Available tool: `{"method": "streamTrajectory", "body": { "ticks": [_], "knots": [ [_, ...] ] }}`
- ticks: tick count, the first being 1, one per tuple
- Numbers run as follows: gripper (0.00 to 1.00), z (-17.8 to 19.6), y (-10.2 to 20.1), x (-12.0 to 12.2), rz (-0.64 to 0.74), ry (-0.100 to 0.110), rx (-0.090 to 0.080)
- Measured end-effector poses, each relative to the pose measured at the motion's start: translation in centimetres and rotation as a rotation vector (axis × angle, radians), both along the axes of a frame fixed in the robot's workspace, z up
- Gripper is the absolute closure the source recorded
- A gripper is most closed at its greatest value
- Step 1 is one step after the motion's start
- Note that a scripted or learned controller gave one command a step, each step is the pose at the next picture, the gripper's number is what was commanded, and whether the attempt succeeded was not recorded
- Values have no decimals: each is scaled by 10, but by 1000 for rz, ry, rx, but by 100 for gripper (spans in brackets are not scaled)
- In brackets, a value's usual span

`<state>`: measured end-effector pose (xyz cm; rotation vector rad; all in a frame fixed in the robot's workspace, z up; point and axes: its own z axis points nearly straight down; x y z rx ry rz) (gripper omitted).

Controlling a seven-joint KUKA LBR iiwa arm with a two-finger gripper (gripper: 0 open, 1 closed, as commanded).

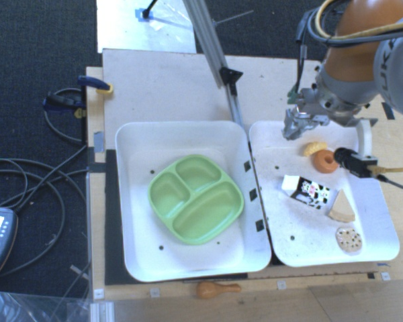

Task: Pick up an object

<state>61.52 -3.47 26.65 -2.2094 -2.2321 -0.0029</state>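
Camera view: end effector (297, 124) hovering at upper right.
It is hanging above the right bin (282, 243) near a donut (324, 160); I cannot tell its state.

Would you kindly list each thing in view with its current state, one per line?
Gripper: hovering over the right bin's far left part, holding nothing visible.
Green divided plate: flat in the left bin, compartments bare.
Donut: lying flat, right bin.
Small milk carton: on its side.
Wedge of bread: lying flat.
Cookie: flat, near front corner.
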Motion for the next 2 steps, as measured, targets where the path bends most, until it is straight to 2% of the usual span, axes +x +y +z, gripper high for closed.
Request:
{"method": "streamTrajectory", "body": {
  "ticks": [1, 2],
  "knots": [
    [100, -19, 45, -23, 0, 3, 0],
    [100, -14, 99, -45, 1, 1, 1]
  ]
}}
